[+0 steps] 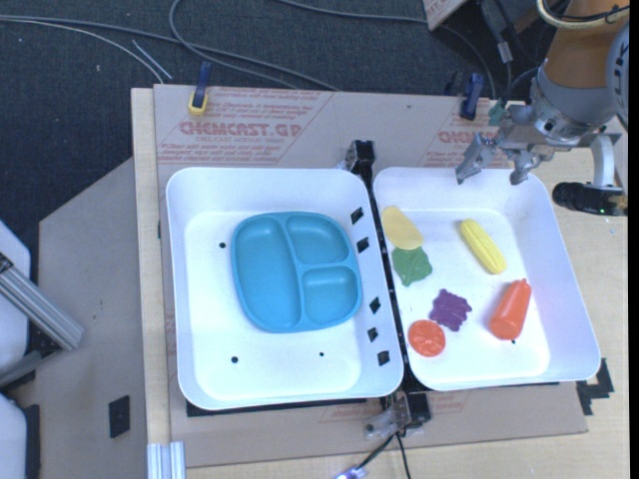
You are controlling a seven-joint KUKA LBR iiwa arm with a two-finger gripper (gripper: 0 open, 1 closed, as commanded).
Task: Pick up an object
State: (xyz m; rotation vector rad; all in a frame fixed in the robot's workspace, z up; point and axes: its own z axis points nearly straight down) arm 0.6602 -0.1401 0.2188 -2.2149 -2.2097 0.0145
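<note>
A single fixed camera is looking down at a slant from above the counter (300, 422) — far enough back to be taking in both white bins, the left bin (190, 267) and the right bin (559, 297), whole. The arm (584, 48) is entering from the frame's upper right.

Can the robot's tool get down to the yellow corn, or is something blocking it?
Probably yes. The tool hangs open above the right bin's far rim, and the corn lies just below it, on its own, with nothing on top. The carrot and other toys sit apart from it.
</note>
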